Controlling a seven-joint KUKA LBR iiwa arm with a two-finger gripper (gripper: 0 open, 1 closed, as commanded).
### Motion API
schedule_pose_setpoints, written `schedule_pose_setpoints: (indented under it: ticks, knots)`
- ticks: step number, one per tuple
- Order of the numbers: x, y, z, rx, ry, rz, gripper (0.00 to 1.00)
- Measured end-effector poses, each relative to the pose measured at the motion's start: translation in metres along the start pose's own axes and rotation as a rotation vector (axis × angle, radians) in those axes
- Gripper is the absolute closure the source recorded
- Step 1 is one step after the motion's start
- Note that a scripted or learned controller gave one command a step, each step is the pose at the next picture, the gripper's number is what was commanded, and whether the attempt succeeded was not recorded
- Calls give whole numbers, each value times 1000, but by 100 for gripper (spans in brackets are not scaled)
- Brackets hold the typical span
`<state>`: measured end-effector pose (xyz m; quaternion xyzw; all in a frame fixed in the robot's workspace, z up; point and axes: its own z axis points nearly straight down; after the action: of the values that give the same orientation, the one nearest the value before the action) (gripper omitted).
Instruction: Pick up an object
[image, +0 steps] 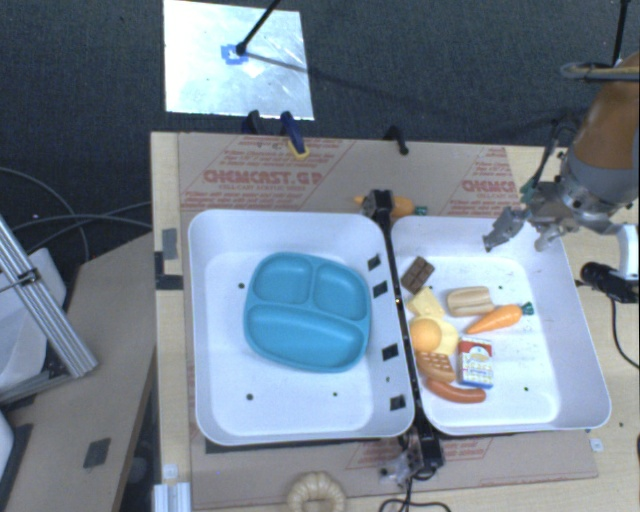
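Note:
My gripper (523, 231) hangs over the far edge of the right bin (545, 400), fingers spread open with nothing between them. Below it in that bin lie several toy foods: a brown chocolate bar (416, 272), a hot-dog bun (469, 299), an orange carrot (496, 319), a yellow cheese wedge (426, 303), an orange (427, 333), a waffle (433, 362), a small red and white carton (477, 362) and a sausage (455, 392). All of them sit nearer the camera than the gripper, apart from it.
The left bin (225, 400) holds a blue divided plate (306, 310). A black hinged divider (393, 300) runs between the bins. A small orange item (398, 207) lies behind the bins on the cardboard sheet. A dough ring (318, 492) rests at the bench's front edge.

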<state>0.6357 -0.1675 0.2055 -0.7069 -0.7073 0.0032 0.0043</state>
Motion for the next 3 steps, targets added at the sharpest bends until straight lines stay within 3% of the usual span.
schedule_pose_setpoints:
  ticks: [1,3]
  knots:
    - [0,3,-8,-12,-2,-2,0]
    - [0,13,92,-9,-2,-5,0]
